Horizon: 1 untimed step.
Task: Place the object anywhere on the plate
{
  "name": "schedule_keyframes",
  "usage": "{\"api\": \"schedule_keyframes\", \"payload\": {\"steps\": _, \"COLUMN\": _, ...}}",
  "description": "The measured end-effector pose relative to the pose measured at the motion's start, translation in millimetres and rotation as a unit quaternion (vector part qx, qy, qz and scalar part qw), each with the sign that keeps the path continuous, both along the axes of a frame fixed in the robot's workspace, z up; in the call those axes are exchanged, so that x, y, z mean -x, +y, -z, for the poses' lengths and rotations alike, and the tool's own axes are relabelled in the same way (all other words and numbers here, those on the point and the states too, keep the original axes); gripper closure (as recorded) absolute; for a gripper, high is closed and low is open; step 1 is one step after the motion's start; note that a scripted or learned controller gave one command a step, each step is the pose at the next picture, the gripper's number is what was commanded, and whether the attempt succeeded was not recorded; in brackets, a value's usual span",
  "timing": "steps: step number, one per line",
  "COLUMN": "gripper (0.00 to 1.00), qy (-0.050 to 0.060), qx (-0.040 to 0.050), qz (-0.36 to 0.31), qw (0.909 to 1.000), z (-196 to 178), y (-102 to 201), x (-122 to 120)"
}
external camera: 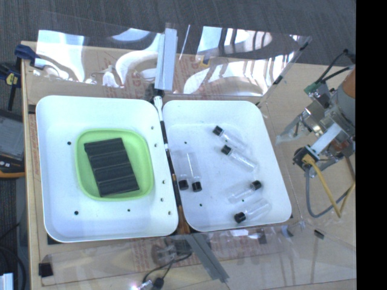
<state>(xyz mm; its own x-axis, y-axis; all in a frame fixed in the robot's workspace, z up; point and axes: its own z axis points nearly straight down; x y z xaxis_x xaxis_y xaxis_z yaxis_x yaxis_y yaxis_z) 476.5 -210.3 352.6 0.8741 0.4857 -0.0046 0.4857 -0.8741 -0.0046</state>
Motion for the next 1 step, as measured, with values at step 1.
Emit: {"api": "schedule_keyframes", "payload": {"steps": 1, "gripper": 0.0, "qy": -0.002, "qx": 0.0003, "qz": 0.036, "qw": 0.9993, "z": -32.5, "y": -0.5, "x": 0.1}}
